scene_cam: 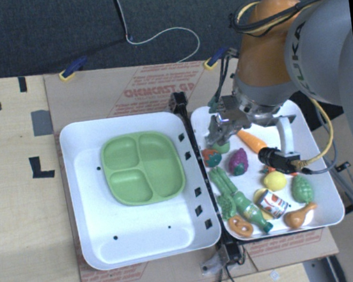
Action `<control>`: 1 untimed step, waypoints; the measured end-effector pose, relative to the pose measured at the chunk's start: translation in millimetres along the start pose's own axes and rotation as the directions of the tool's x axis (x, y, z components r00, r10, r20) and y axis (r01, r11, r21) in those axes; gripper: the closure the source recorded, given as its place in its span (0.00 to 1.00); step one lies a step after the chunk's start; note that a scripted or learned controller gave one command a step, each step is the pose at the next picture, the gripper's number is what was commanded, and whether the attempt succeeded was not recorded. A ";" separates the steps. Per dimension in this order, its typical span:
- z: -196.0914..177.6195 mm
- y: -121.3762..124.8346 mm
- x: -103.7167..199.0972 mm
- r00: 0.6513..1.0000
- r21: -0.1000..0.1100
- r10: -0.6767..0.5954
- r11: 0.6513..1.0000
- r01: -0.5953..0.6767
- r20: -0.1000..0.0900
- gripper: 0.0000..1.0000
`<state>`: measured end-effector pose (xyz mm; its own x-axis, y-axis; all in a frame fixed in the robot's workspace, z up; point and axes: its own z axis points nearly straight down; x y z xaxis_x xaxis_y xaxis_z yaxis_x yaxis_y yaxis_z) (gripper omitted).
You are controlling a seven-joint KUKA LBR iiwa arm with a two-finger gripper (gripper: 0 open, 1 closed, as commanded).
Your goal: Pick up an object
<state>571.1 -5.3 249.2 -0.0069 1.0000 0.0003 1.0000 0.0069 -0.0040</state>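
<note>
My gripper [218, 135] hangs low over the upper left part of the right bin [325, 215], under the orange band of the arm. Directly below its tip lies a small teal and red toy [212, 159], very close to it or touching; which one I cannot make out. An orange carrot [252, 139] lies just to its right and a purple toy [237, 161] sits below that. Nothing shows as lifted off the bin floor.
More toys fill the right bin: long green vegetables [225, 190], a yellow lemon [274, 180], a green pepper [302, 187], a small can [275, 203], a brown pear [299, 216]. The left bin [85, 181] holds a green divided plate [143, 167]. A black divider runs between the bins.
</note>
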 end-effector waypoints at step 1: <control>11.4 -30.9 69.3 1.000 0.002 -0.001 1.000 0.001 -0.001 1.00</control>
<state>539.7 63.8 238.0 -0.0082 1.0000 0.0011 1.0000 0.0082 -0.0055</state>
